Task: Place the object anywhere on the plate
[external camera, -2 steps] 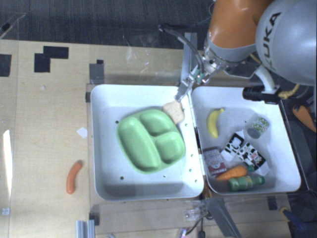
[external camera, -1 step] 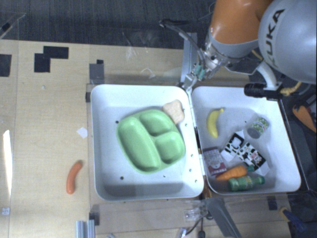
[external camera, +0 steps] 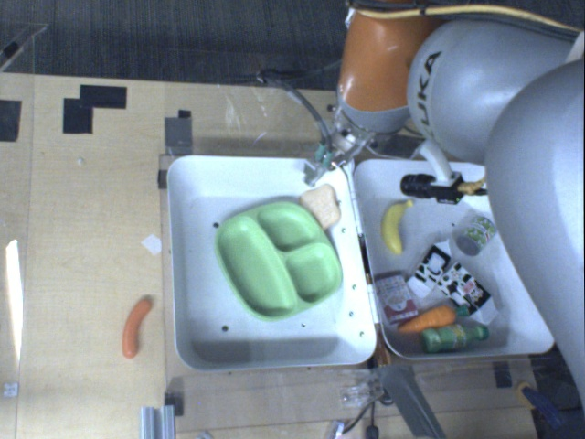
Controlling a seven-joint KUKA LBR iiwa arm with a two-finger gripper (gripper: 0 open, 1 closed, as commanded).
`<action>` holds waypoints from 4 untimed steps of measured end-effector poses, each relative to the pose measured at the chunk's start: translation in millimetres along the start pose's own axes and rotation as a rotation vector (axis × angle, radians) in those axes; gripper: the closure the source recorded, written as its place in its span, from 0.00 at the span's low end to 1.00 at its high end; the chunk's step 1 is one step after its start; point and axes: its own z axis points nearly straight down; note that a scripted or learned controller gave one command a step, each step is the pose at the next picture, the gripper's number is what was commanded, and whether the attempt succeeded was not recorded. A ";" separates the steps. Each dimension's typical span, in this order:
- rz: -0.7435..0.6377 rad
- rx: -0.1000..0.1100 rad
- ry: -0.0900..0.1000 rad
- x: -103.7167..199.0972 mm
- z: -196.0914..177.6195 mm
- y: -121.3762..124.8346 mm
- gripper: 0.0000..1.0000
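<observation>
A green divided plate lies in the left white bin. A pale slice of toast sits at the plate's upper right rim, partly over the edge of the top compartment. My gripper hangs just above the toast, at the bin's far right corner. Whether it touches the toast I cannot tell.
The right bin holds a banana, a small round tin, a black-and-white patterned box, a reddish packet, a carrot and a green can. An orange sausage lies on the bench left of the bins.
</observation>
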 end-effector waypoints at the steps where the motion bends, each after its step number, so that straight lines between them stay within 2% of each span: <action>1: -0.002 -0.008 -0.004 -0.9 -13.1 2.0 1.00; 2: -0.217 -0.003 -0.001 91.6 -32.2 40.9 1.00; 3: -0.216 -0.003 -0.001 91.3 -32.1 40.7 0.00; 4: -0.218 -0.011 -0.005 91.1 -45.0 42.9 1.00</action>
